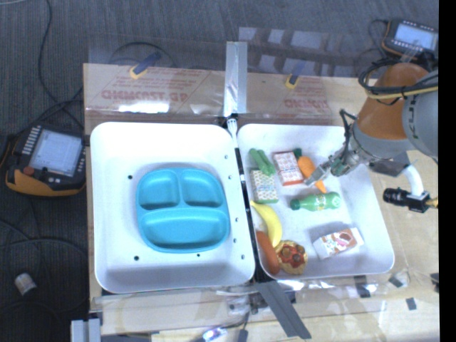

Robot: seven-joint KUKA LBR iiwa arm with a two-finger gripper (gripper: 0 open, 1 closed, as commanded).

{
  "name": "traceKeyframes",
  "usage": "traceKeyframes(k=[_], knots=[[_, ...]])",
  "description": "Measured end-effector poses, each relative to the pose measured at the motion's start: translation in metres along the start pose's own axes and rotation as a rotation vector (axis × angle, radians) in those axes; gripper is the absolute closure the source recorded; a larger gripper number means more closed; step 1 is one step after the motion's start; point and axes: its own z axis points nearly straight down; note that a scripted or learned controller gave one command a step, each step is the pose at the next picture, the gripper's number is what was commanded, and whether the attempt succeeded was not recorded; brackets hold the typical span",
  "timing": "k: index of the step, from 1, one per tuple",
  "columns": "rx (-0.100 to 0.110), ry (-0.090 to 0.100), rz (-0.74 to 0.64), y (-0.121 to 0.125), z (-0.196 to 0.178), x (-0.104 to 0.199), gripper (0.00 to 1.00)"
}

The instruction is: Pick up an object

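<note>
The right bin (370,212) holds several toy foods. An orange carrot (306,167) lies near its middle, and my gripper (318,176) hangs low right over the carrot's lower end, coming in from the right. Just below the gripper lies a green bottle (315,202). A red-and-white box (287,167), a green cucumber (261,161) and a small checkered box (263,186) lie to the gripper's left. A banana (269,219), a juice carton (336,242) and a strawberry (289,256) sit nearer the front.
The left bin (114,191) holds a blue divided plate (183,209). The arm's orange band (385,116) rises over the right bin's far right corner. A teach pendant (46,159) lies on the floor at the left, with cables around.
</note>
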Motion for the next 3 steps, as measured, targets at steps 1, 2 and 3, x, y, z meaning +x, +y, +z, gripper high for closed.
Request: traceKeyframes(k=[1,2,3], knots=[[0.026,0.018,-0.189,0.014,0.013,-0.042,1.0],[0.011,0.009,-0.147,0.035,-0.086,0.017,1.0],[0.013,0.012,-0.038,-0.039,-0.038,0.035,1.0]])
